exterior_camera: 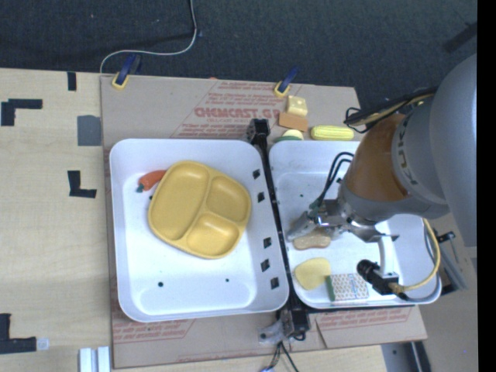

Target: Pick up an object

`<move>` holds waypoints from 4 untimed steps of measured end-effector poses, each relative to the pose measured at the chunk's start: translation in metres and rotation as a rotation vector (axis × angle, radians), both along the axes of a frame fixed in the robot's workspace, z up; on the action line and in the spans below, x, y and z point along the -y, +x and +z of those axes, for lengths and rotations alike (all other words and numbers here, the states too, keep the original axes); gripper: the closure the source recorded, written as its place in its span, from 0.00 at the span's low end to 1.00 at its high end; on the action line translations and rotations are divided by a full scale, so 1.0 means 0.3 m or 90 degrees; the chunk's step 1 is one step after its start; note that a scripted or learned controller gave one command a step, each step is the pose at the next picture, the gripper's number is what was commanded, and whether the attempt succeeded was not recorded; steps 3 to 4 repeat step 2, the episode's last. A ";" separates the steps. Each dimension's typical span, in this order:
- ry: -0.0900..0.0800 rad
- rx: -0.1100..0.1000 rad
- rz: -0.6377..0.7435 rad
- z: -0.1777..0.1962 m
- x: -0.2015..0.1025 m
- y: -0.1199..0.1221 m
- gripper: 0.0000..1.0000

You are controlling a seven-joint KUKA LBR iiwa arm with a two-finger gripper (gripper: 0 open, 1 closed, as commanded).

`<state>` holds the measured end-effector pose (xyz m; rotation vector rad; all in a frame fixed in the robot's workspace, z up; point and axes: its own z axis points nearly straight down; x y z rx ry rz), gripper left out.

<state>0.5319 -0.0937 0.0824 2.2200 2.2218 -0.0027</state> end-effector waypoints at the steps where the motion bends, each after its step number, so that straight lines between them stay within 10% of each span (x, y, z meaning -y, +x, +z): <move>1: 0.001 0.000 0.000 0.042 -0.001 0.002 1.00; 2: 0.002 0.006 0.005 0.359 -0.225 0.123 1.00; 4: 0.002 0.006 0.005 0.359 -0.225 0.123 1.00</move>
